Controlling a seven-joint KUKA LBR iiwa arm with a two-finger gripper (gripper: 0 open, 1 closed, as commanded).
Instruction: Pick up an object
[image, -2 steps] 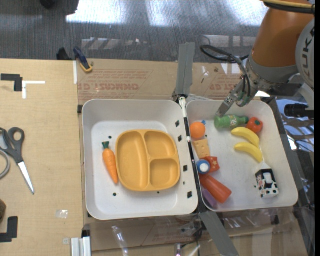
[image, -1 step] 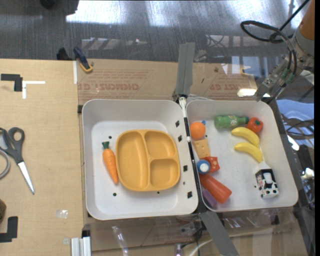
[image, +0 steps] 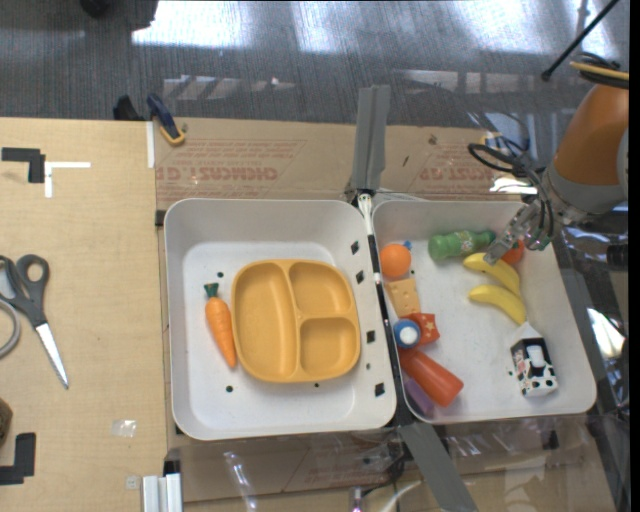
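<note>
Far left of the fingers (image: 522, 238) an orange carrot (image: 220, 327) lies beside a yellow divided plate (image: 297, 320), a green bottle (image: 461, 243) sits nearer, and two bananas (image: 497, 285) lie just beneath the fingers, whose spread I cannot tell.

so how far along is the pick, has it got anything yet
Nothing looks lifted yet: every item rests in a bin. In hand: the tool is down at the right bin's far corner, at the upper banana and green bottle. Its grip can't be made out. Left: closing on one item and raising it.
</note>
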